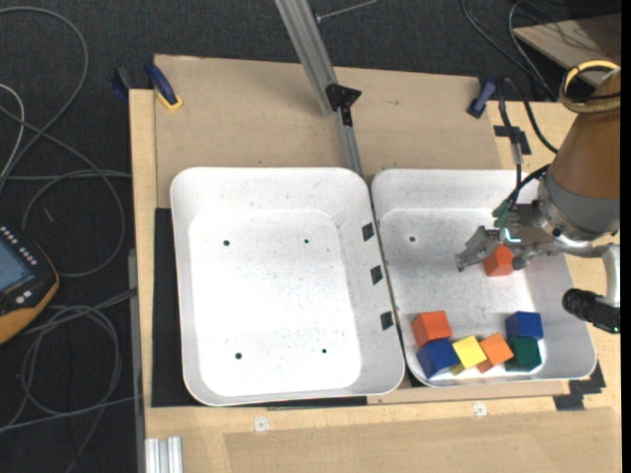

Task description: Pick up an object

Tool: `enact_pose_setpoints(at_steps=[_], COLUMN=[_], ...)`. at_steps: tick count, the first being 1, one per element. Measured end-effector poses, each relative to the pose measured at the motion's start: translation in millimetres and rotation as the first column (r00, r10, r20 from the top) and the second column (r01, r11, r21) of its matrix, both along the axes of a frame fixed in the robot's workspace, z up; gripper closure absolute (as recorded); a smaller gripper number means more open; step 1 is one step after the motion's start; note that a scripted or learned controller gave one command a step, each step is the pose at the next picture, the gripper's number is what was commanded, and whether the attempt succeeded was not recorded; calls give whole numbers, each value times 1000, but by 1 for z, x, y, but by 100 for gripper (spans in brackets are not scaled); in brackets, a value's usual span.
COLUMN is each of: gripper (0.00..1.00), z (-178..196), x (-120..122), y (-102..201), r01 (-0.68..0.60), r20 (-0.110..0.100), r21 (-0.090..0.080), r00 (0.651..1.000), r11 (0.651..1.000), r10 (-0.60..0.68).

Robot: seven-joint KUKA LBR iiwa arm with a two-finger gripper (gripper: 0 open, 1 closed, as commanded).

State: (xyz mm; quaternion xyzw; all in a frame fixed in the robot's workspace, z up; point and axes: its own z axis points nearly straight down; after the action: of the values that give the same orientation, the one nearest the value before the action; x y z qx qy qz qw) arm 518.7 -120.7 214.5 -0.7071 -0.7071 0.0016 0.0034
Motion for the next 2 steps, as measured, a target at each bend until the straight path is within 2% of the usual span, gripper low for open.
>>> enact_pose_setpoints(at_steps=[1,2], gripper=[0,0], z=[3,-61], x=[1,3], y=[0,1], r01=[0,0], r20=[7,-1], r21=[-1,0], r00=[1000,1000], r11=[1000,1000], r10=[0,0])
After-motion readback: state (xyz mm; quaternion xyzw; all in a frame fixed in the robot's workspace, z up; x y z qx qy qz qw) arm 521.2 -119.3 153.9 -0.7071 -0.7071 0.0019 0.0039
